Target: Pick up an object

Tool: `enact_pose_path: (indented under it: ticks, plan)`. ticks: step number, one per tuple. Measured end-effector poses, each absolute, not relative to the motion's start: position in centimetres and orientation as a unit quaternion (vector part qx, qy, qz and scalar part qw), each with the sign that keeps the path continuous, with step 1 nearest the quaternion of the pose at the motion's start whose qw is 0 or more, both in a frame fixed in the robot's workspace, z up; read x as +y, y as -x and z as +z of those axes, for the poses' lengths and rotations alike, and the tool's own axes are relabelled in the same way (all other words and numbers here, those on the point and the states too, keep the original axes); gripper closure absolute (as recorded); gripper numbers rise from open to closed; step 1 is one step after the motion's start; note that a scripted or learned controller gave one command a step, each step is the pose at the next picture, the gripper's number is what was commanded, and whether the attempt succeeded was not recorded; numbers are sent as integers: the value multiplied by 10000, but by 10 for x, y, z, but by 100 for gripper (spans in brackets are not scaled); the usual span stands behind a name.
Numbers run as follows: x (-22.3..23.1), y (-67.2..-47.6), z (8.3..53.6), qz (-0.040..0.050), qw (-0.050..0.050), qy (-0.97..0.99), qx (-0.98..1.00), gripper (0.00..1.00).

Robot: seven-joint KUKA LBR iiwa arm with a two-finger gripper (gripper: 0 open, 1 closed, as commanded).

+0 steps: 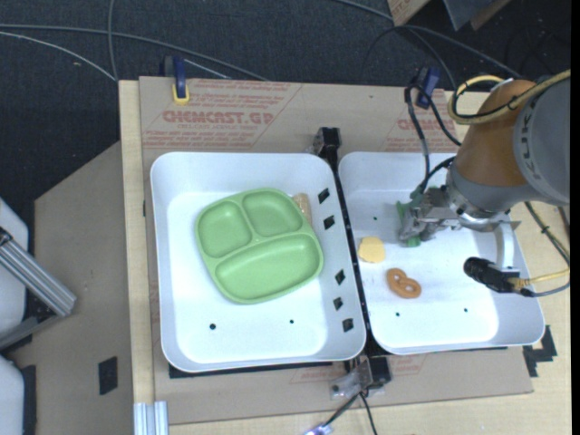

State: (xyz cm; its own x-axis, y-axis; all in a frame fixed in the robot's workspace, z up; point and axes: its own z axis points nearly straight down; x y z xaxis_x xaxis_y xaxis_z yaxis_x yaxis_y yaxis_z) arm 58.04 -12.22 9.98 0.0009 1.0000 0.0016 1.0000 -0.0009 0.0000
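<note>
In the right bin (pixel 453 332) lie a small yellow round piece (pixel 371 249) near the left wall and a brown pretzel-shaped piece (pixel 403 285) just below it. My gripper (pixel 413 227) hangs low over the same bin, to the right of the yellow piece and above the pretzel, and something green shows at its tips. Whether that green bit is held or part of the fingers I cannot tell. The arm comes in from the right with its orange band above the wrist.
The left bin (pixel 181 315) holds a green divided plate (pixel 259 245) with a small tan item (pixel 302 207) at its upper right edge. Black clips line the divider (pixel 337 243) between the bins. Cables trail behind the bench.
</note>
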Motion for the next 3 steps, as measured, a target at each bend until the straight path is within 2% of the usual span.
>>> enact_pose_path:
  ticks: [3]
  plan:
    - [-116,-566,247,-17,-23,7068,-7074,100]
